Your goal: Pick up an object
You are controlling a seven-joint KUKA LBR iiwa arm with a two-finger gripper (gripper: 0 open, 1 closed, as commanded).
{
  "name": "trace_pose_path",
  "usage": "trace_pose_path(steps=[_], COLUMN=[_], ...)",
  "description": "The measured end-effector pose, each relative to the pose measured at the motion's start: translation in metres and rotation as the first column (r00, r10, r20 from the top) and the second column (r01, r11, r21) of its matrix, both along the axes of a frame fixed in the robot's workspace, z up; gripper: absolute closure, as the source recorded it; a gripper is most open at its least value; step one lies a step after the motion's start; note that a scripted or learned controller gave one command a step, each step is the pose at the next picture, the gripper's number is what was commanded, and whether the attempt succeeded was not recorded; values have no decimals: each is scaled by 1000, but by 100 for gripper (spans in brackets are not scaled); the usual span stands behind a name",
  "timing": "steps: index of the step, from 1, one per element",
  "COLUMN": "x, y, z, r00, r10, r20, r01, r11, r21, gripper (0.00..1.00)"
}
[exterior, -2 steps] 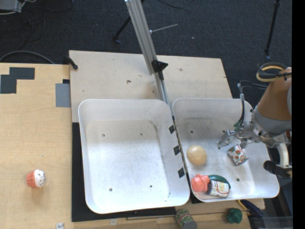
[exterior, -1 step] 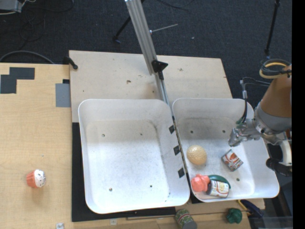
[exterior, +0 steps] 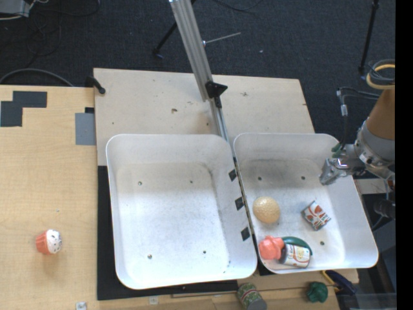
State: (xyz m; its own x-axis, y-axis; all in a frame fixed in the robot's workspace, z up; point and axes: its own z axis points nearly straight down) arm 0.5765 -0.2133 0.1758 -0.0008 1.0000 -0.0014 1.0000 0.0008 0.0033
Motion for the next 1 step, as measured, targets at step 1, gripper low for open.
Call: trace_pose_path(steps=[1], x=[9], y=[1], z=[60], r00=[1000], r10=[1], r20=[2], r01=[-1], r11=[1000], r21=[0], gripper=[100])
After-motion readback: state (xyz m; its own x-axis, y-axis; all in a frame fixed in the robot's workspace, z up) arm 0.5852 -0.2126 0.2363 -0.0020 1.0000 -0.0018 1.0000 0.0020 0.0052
